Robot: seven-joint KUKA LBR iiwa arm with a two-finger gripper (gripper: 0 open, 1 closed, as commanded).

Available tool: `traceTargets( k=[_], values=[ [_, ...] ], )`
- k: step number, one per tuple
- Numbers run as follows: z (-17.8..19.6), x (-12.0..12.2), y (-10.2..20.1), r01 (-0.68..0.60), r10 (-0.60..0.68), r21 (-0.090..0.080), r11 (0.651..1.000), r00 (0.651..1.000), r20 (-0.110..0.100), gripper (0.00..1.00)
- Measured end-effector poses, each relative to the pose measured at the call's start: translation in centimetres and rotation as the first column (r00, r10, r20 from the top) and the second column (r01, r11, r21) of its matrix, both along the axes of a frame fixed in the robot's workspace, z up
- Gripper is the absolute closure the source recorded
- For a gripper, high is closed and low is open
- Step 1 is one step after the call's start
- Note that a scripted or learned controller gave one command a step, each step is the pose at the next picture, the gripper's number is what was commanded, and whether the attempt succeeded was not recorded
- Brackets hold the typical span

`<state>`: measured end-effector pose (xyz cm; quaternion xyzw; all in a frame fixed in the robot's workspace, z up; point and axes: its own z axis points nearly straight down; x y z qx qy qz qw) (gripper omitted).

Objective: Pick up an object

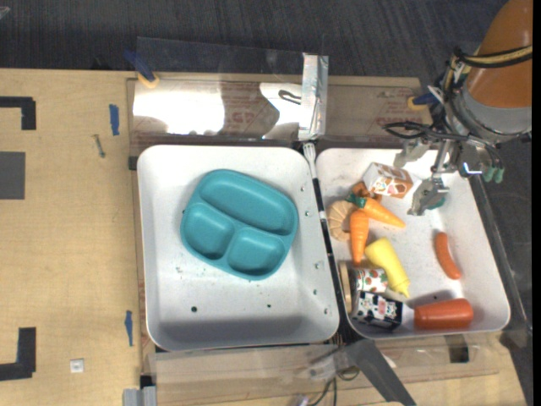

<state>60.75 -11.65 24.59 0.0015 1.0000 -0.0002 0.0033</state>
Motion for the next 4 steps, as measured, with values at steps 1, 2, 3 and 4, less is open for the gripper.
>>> traceTargets(
  k=[1, 2, 3, 4],
  values=[
    [-10.3, -5.9, -1.5, 0.235, -0.235, 0.001, 0.972, 0.972, -0.007, 0.00],
    [-15.6, -5.4, 2.1, 0.244, -0.244, 0.001, 0.970, 0.970, 0.008, 0.00],
    [-14.3, -5.0, 2.2, 0.242, -0.242, 0.001, 0.970, 0.970, 0.019, 1.00],
    [-14.4, -5.1, 2.2, 0.242, -0.242, 0.001, 0.970, 0.970, 0.017, 0.00]
  ],
)
